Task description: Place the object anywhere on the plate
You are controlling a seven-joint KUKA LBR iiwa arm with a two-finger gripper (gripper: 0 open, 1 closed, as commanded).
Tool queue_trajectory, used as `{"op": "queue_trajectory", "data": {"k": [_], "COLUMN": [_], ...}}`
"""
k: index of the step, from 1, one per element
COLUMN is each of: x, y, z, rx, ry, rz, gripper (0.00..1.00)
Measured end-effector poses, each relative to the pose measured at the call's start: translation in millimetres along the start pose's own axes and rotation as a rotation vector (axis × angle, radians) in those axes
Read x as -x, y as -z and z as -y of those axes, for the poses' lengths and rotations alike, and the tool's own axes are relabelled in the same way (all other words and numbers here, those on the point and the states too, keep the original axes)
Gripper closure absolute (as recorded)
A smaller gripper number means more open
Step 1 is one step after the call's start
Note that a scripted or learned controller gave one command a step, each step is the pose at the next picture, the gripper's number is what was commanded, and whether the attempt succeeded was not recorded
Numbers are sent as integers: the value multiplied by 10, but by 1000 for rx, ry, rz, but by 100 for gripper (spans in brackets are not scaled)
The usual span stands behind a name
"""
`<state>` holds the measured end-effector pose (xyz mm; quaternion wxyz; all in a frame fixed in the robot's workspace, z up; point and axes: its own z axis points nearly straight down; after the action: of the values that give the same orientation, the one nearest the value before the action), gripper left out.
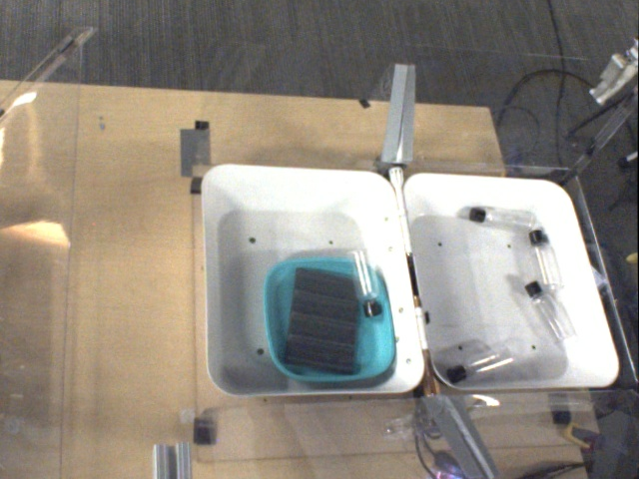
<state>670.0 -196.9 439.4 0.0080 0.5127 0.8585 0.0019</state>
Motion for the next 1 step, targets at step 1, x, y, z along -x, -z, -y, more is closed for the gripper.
{"op": "queue_trajectory", "data": {"k": [1], "x": [-384], "y": [-14], "z": [-207], "rx": [-3], "ry": [27], "rz": [-4], "gripper": [100]}}
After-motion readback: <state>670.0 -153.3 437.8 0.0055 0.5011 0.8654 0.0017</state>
